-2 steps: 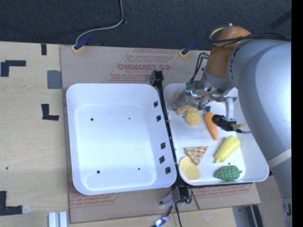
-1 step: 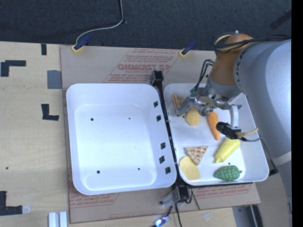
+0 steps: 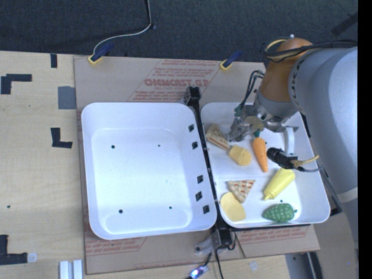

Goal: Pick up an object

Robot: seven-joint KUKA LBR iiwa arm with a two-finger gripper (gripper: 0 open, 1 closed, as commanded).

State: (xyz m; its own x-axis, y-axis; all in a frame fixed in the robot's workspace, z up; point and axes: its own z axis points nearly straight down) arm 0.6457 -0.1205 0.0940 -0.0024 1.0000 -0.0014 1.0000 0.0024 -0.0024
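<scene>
Single grey arm (image 3: pixel 328 106) entering from the right of the camera view, its broad forward link filling the upper right corner and its orange band (image 3: pixel 279 74) sitting just above the wrist. The wrist points steeply downward and to the left, ending in the two-finger gripper (image 3: pixel 237 133). The fingertips appear dark and closely spaced, though the slant blurs them.

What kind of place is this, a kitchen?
Probably a robotics lab, not a kitchen: a grey arm reaches over two white bins, the food looks like toys such as the carrot, and cables run about.
</scene>
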